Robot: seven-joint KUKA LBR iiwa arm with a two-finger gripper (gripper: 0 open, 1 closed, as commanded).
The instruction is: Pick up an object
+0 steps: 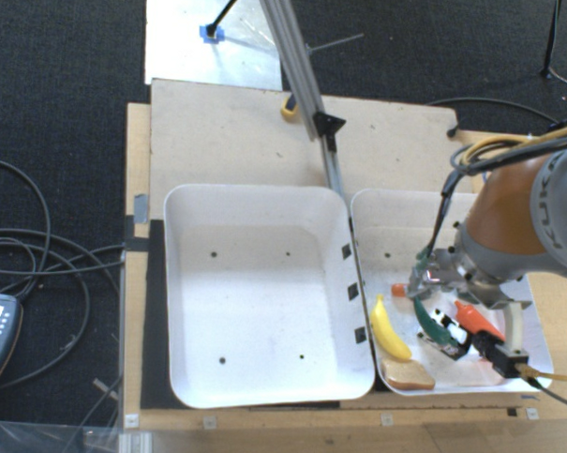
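Hovering tool (446, 317) above right bin (396, 226), beside banana (389, 331)

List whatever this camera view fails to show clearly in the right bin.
- Gripper: the arm's wrist covers it from above, so whether anything sits between its fingers cannot be told.
- Right bin: its far right part is hidden under the arm.
- Green object and orange object: partly overlapped by dark parts, too small to identify.
- Banana and bread slice: plainly visible.
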